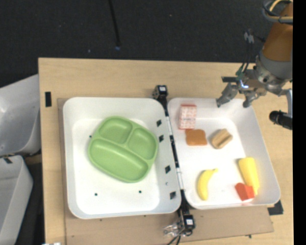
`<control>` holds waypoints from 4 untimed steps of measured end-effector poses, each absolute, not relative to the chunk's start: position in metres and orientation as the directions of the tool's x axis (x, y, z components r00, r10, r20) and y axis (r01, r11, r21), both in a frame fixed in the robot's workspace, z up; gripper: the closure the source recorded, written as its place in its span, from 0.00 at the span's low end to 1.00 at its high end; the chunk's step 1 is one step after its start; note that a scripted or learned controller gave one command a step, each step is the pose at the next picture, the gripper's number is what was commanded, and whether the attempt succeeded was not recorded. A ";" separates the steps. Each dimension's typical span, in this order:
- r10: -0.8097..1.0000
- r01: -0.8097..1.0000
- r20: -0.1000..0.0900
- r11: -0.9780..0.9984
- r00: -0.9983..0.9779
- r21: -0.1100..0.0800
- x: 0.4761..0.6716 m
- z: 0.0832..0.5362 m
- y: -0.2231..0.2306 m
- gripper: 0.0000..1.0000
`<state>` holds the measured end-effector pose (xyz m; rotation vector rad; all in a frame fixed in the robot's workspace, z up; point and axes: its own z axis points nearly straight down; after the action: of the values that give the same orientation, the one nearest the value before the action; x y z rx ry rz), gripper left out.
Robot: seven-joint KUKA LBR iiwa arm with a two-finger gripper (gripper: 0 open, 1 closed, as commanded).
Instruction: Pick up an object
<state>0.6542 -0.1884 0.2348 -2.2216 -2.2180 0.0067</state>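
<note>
The right bin [255, 131] holds several toy foods: a pink-and-white wafer block [187, 116], an orange toast slice [196, 137], a tan bread roll [221, 138], a yellow banana [205, 183], a yellow corn cob [248, 171] and a small red piece [245, 191]. My gripper [236, 98] hangs over the bin's far right corner, above and right of the roll. Its two grey fingers [225, 96] are spread apart with nothing between them.
The left bin [76, 188] carries a green divided plate [123, 148]. A black clip [160, 91] sits at the top of the seam between the bins. A white container [10, 116] stands off the bench's left edge.
</note>
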 end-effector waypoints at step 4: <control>1.000 1.000 -0.002 0.003 -0.003 0.008 0.668 0.188 -0.183 1.00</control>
<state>0.6681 -0.1832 0.1882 -2.2226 -2.2303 -0.0064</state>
